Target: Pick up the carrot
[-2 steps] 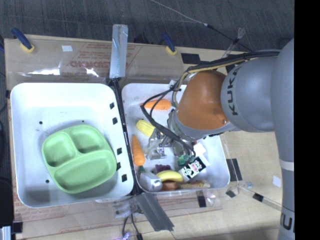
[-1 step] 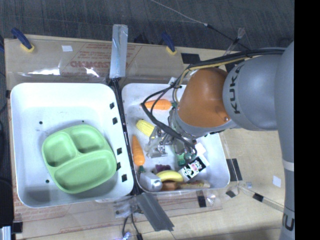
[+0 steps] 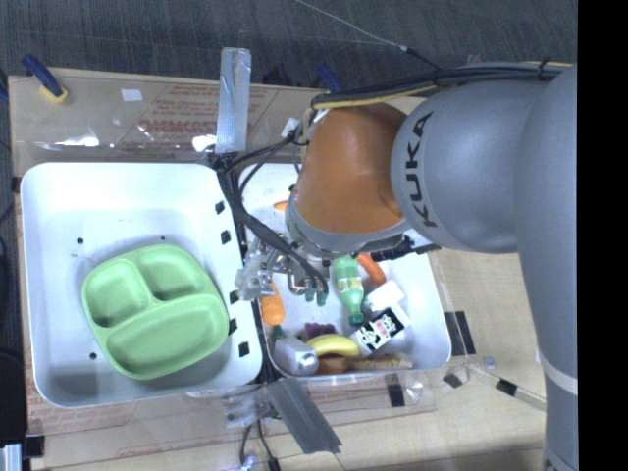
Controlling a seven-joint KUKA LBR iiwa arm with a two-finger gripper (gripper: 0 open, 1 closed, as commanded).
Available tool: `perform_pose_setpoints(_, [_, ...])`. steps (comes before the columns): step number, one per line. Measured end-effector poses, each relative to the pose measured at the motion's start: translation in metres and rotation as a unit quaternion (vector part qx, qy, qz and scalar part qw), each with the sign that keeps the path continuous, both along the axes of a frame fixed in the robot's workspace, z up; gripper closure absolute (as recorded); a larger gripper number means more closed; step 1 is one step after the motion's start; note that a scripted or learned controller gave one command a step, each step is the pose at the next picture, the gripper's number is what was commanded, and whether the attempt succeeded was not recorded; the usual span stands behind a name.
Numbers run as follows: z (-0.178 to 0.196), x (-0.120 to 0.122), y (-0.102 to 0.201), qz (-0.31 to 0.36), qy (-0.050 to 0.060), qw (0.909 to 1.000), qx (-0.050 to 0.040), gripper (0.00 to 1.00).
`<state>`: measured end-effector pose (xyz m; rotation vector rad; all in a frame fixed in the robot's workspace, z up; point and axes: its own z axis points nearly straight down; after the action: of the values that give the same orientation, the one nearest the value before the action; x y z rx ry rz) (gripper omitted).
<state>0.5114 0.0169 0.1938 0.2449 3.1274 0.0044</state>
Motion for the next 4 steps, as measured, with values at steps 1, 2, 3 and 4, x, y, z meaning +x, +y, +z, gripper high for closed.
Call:
perform_pose_setpoints(1, [-0.003,-0.036,0.052,-0.208,0.005,0.9782,-0.0010,1.00])
perform_pose_setpoints(2, [-0.003,-0.035,0.013,-0.343,0.004,0.9393,-0.0008,1.00])
perform_pose_setpoints(3, [-0.003,-0.035,-0.040,-0.487,0.003,0.8736,-0.0002,1.00])
perform_pose_setpoints(4, [-0.003,-0.035,-0.040,-0.486,0.003,0.8738,-0.0001,0.00])
